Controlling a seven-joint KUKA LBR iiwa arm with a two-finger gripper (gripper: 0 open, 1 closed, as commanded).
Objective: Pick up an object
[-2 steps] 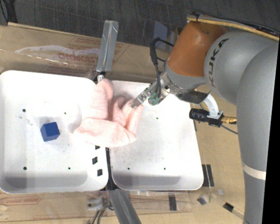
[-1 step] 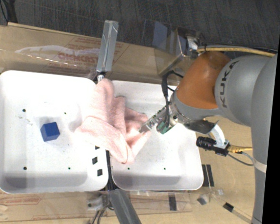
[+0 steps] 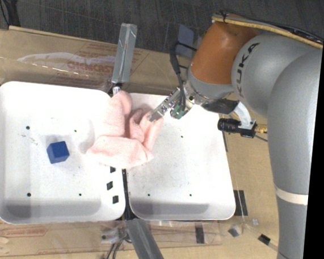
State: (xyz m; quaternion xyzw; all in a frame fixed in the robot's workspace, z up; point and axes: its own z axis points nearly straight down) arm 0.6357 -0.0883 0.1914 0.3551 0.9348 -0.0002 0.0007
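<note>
A pink cloth [image 3: 124, 136] lies crumpled over the divider between the two white bins, part in each. Its upper right corner rises to a peak at my gripper [image 3: 154, 115], which reaches down from the right over the back of the right bin [image 3: 203, 175]. The fingers are shut on that raised fold of cloth. A small blue cube [image 3: 58, 151] rests on the floor of the left bin [image 3: 14, 186], well to the left of the gripper and apart from the cloth.
The grey arm with its orange band [image 3: 218, 52] hangs over the right bin's back edge. A grey bracket [image 3: 124, 57] stands behind the bins at the divider. Cardboard surrounds both bins.
</note>
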